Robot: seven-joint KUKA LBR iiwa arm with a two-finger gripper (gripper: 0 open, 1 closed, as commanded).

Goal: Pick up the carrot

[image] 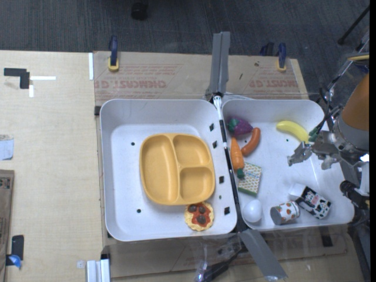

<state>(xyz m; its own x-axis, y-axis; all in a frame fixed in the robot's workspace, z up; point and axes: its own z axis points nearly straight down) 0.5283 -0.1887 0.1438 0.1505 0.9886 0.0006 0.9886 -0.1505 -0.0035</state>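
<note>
Hovering my gripper (296, 156) over the right bin (329, 216), fingers spread, gripping nothing.
I see the carrot (236, 155) well apart, against the divider.

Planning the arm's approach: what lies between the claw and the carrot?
In the camera view, bare white bin floor separates the claw from the carrot; the sausage sits just above that line.
</note>
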